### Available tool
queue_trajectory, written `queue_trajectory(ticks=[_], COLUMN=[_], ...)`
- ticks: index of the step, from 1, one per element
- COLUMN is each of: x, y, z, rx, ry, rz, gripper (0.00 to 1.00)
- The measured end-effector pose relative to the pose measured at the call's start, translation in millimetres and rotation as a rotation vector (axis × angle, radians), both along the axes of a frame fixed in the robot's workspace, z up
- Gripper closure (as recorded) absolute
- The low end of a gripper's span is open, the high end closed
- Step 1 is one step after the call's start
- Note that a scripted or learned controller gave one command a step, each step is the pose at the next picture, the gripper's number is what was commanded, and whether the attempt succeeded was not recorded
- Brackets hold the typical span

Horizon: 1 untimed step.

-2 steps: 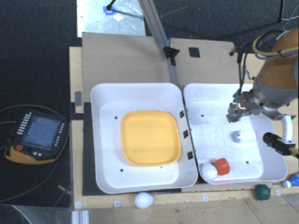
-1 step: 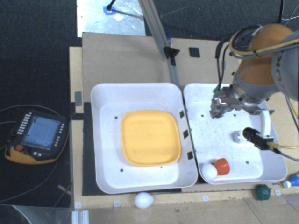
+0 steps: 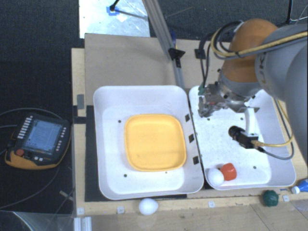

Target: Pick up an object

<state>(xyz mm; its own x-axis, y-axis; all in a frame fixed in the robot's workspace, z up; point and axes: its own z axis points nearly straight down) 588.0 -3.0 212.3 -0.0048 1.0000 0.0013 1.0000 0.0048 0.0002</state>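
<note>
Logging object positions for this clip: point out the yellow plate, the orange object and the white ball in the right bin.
yellow plate [image 3: 155, 142], camera view, flat centre.
orange object [image 3: 228, 172], camera view, top face.
white ball [image 3: 215, 177], camera view, upper surface.

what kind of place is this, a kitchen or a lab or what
Most likely a robotics lab or test cell, not a kitchen: a grey and orange robot arm reaches over two white bins on a bench, and a teach pendant lies on the dark floor nearby.
</note>
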Motion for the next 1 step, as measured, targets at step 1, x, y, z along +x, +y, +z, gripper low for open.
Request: queue_trajectory(ticks=[1], x=[24.6], y=[45.4], z=[15.6], rx=[0.0], ry=[-0.002], rz=[0.0], gripper=[1.0])
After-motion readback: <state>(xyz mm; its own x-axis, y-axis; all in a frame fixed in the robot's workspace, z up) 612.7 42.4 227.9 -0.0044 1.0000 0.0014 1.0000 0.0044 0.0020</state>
